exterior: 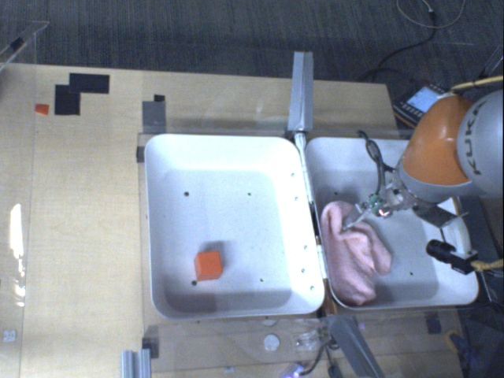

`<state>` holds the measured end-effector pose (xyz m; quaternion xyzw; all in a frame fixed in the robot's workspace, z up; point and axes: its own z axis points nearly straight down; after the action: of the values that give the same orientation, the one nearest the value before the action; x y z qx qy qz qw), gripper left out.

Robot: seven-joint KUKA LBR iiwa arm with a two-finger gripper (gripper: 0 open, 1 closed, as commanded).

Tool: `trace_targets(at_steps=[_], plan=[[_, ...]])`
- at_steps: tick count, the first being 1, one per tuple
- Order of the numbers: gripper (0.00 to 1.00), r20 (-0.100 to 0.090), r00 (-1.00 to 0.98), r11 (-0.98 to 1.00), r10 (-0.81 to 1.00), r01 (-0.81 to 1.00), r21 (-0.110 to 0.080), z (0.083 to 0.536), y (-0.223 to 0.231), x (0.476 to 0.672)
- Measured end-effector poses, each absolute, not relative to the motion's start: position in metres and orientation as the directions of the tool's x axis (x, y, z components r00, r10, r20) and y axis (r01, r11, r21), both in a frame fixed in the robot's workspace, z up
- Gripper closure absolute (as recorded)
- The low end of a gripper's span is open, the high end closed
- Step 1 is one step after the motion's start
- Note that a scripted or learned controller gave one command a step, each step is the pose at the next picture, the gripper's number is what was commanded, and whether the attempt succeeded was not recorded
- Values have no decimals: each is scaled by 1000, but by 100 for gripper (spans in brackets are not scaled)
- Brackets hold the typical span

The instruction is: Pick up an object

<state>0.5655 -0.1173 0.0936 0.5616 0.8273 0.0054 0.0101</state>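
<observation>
End effector (370, 207) sits low in the right bin (453, 290), just at the upper edge of the pink cloth (352, 250), finger spacing unreadable; a good pick likely needs descent onto a raised fold, pinching fabric, not bin floor.

A light wooden bench (79, 235) bears black L-shaped tape (77, 91) and a small orange marker (42, 109) near its far left corner, a metal divider post (301, 93) stands behind the two bins, and a thin cable (429, 10) loops over the dark carpet (197, 14) beyond.
</observation>
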Motion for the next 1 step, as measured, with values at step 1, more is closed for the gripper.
trace_targets(at_steps=[1], plan=[[0,-13,-378,378,926,925,23,94,-91,544]])
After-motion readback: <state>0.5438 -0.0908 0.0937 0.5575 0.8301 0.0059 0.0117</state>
